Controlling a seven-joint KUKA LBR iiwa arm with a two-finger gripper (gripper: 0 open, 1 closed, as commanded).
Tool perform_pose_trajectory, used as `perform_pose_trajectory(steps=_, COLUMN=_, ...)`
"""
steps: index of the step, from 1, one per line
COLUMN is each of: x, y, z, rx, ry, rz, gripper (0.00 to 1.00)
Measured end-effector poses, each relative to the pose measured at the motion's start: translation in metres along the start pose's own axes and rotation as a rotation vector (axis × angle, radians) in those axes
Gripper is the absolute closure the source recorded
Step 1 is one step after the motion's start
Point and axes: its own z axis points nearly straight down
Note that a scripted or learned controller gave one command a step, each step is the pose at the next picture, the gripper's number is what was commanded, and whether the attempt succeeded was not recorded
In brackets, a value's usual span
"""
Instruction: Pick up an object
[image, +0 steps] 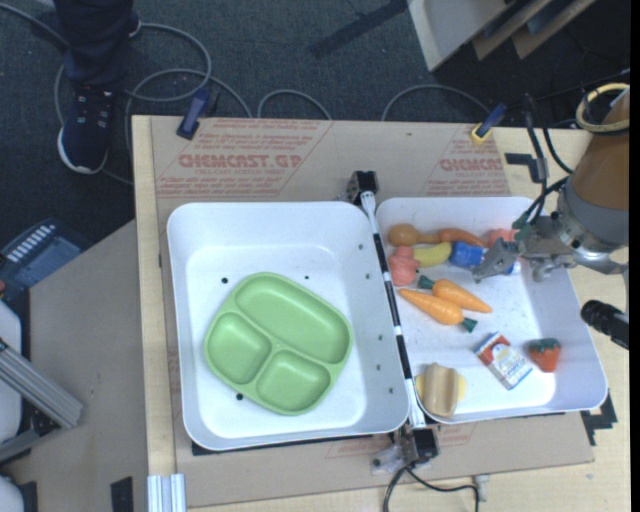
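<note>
Setting: dark carpet with loose cables all round, and a counter (300, 150) topped with printed cardboard carrying two shallow white bins side by side.

Left bin (200, 250): just a green divided plate (280, 342) sitting a bit toward 6 o'clock of the middle.

Right bin (570, 385): this is where the toys are. Two orange carrots (447, 300) near the middle, a yellow banana-ish piece (432, 253) and a blue block (467, 254) up around 12 o'clock, a pink piece (402, 266) at about 10, a small printed carton (503, 360) and a strawberry (545, 354) toward 4, a tan shell-like thing (439, 389) at 7.

Gripper (497, 262): over the right bin's 1 o'clock area, just beside the blue block. Honestly can't tell if it's spread or pinched, too much grey clutter there.

Likely target: my guess is the blue block or whatever's crowded beside it.

Handling: looks like light, stiff plastic, probably smooth and a bit slippery, not fragile.

Where to grab: I'd go across the block's short flat sides. Neighbours are touching or nearly, so a finger could snag the banana piece.
</note>
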Motion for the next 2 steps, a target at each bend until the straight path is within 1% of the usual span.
perform_pose_trajectory(steps=1, x=0.032, y=-0.004, z=0.121, rx=0.002, ry=0.0, rz=0.0, gripper=0.0)
perform_pose_trajectory(steps=2, x=0.053, y=0.046, z=0.121, rx=-0.001, ry=0.0, rz=-0.001, gripper=0.0)
